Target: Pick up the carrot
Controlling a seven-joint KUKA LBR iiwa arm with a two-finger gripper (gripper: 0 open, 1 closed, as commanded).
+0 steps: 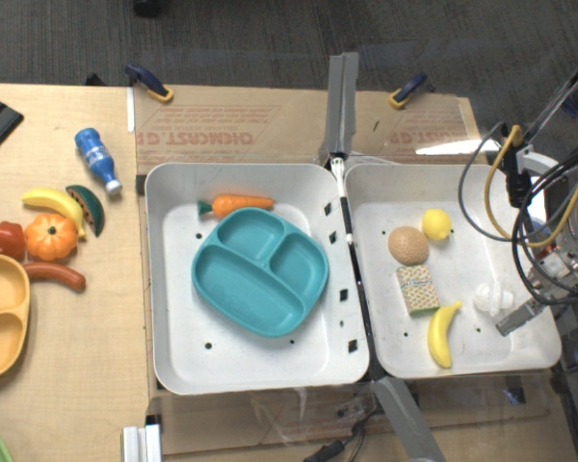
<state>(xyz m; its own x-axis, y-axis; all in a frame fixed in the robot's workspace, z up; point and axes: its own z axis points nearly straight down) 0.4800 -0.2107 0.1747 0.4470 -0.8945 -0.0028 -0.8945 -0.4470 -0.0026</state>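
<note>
A carrot [235, 203] lies in the left bin [164, 287], pressed into the narrow gap between the bin's far wall and the rim of a teal divided plate [260, 270], at about twelve o'clock from the plate's centre. Its green top points toward nine o'clock, its orange tip toward three.

Well apart from it, at the right bin's [462, 354] four o'clock corner, the gripper [515, 316] hangs low amid a loop of cables; whether it is open or closed cannot be told from this angle, and nothing is seen in its grasp. A clear, crumpled object [493, 299] sits just beside it.

The risks ahead look plain. The arm must cross the divider [352, 258] between the bins, and a low pass could clip that ridge or sweep the banana [442, 333], the small box [418, 288], the brown egg-shaped piece [407, 244] or the lemon [435, 224]. At the carrot itself, room is scarce: a finger coming down on the six o'clock side may land on the plate's rim, while one on the twelve o'clock side may strike the wall. The carrot is rounded and would likely roll or squirt sideways if gripped off-centre or across its tapering tip.
</note>
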